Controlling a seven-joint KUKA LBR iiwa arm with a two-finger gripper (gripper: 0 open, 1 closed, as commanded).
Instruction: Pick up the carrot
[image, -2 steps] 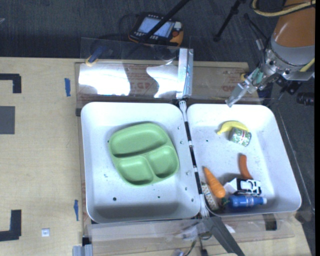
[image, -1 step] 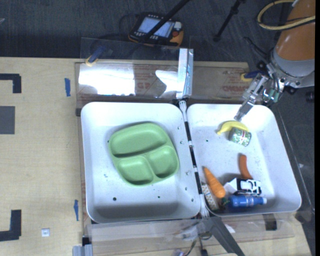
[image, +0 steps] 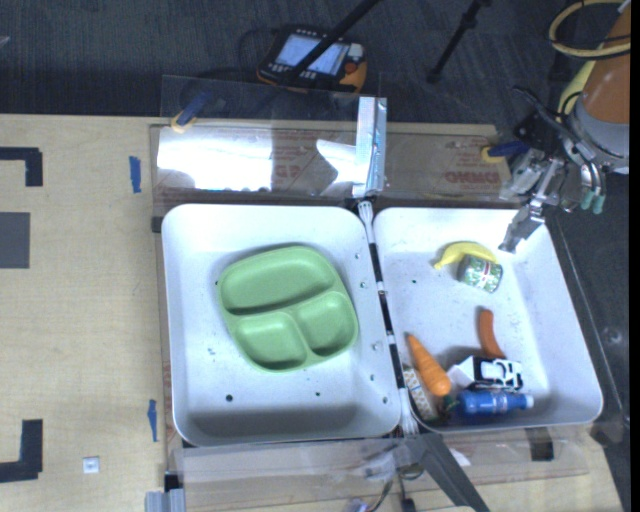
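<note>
Orange and tapered, the carrot (image: 429, 367) lies in the lower left of the right bin (image: 570, 300), close to the divider between the two bins, its thin end pointing up the frame. A blue bottle (image: 490, 403) and a small white-and-black item (image: 497, 373) crowd its thick end; a reddish sausage-shaped piece (image: 488, 331) sits just right of it. The tool (image: 522, 226) hovers at the upper right of that bin, near a yellow banana (image: 457, 254) and a green can (image: 481, 272), well apart from the carrot; whether it is wide or narrow cannot be told. A good grasp likely calls for travel down-left, fingers aligned across the carrot's mid-length, clear of the bin wall and the bottle. The left bin (image: 190, 300) holds a green divided plate (image: 288, 306). The pale wooden surface (image: 75, 300) carries black corner marks and blue tape tabs; dark flooring and a handheld controller (image: 312, 57) lie beyond.
</note>
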